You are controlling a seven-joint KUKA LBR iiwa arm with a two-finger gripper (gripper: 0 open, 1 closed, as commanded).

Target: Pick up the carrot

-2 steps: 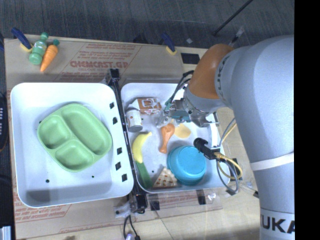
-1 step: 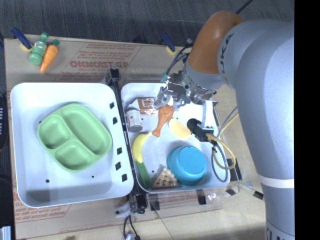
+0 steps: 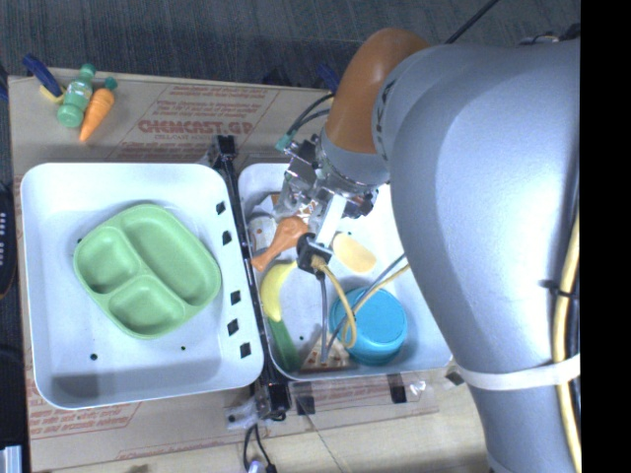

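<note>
Cardboard-covered worktop carries two white bins. Hand is low in right bin, over the carrot; finger state cannot be told. Carrot lies beside banana, near blue cup. Green plate sits in left bin.

A green divided plate is lying in the left white bin, turned at a slant, its three hollows facing up. In the right bin, a blue cup is sitting near the front wall, with a pale yellow oval piece just behind it and a yellow banana lying to its left. On the brown cardboard behind the left bin, a small toy carrot is lying beside a green toy bottle.
</note>
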